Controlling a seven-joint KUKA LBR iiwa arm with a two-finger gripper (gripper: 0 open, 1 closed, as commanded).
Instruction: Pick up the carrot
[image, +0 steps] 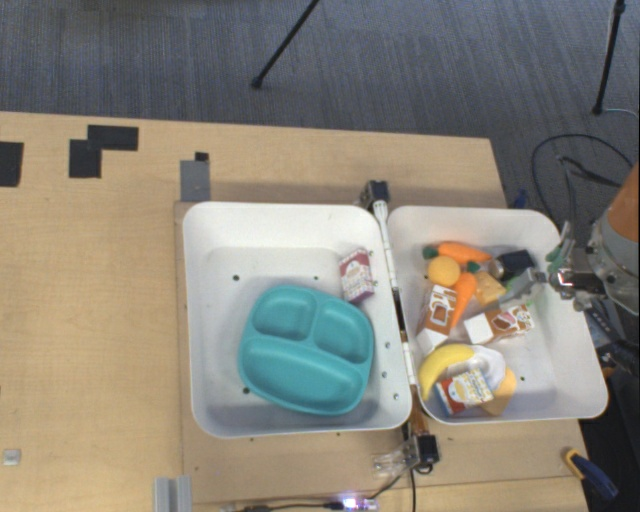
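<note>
While the carrot (463, 299) is lying untouched in the right bin (570, 360), leaning on a small carton (439, 309) below a lemon (443, 270), the pick is remaining entirely to be done. The gripper (556, 272) is hovering at that bin's right rim; whether its jaws are parted or closed cannot be told. Clutter is crowding the carrot on every side, leaving approach room from above, while the teal tray (306, 349) is occupying the left bin (215, 300)

Two bins (200, 300), two carrots (463, 300)
</note>
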